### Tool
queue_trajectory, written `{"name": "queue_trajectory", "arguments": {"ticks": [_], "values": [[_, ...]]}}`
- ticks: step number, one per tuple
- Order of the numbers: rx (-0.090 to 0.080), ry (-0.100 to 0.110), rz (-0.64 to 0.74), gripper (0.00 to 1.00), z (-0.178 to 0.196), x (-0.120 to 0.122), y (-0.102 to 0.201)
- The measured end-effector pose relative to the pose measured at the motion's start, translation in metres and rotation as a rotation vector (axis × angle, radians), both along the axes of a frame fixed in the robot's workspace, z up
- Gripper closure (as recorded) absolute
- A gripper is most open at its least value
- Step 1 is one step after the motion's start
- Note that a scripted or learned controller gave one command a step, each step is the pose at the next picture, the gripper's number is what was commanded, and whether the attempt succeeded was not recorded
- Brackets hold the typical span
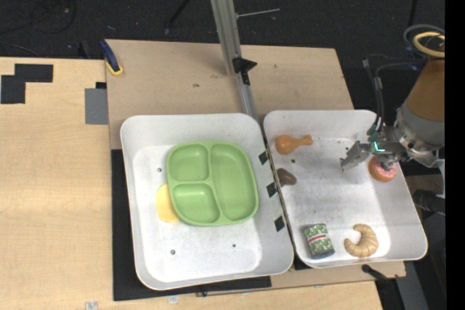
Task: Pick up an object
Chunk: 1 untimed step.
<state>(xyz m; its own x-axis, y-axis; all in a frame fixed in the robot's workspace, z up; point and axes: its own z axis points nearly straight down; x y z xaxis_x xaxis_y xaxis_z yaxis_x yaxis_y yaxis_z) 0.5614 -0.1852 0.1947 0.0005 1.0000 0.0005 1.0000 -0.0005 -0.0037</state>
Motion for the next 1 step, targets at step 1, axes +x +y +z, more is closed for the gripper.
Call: {"name": "queue_trajectory", "arguments": {"ticks": [1], "values": [[-0.001, -0.002, 0.000, 0.00, 0.0010, 0.0007, -0.0001]]}}
